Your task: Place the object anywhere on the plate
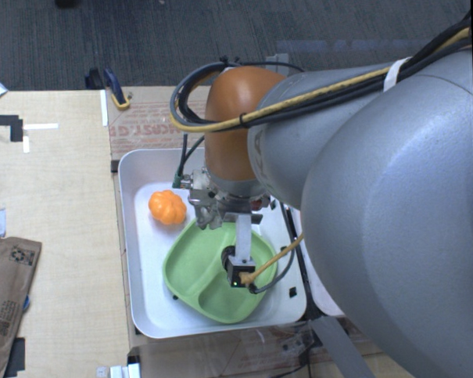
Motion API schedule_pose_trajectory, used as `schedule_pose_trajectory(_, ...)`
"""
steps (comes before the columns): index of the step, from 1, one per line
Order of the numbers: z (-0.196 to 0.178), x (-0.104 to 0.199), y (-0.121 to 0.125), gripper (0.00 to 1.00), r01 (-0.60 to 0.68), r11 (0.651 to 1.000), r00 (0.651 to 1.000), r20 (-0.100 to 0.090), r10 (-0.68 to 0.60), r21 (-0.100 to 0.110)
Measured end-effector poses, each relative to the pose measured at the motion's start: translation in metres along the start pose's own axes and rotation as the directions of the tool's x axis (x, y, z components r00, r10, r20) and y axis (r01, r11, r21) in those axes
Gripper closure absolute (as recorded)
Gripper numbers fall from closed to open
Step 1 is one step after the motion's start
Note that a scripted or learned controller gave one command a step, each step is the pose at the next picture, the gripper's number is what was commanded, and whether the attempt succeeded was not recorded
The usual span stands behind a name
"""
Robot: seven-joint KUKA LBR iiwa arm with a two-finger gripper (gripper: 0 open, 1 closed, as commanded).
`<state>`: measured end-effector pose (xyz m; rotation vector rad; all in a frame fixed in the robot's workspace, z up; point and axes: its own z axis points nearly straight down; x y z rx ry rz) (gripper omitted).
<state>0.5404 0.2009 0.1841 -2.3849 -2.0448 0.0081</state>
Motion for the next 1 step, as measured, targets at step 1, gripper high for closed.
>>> schedule_pose_trajectory(1, 0.0, -0.0001, 0.0001, 0.0, 0.0, 1.0, 1.0, 0.0, 0.0, 0.0)
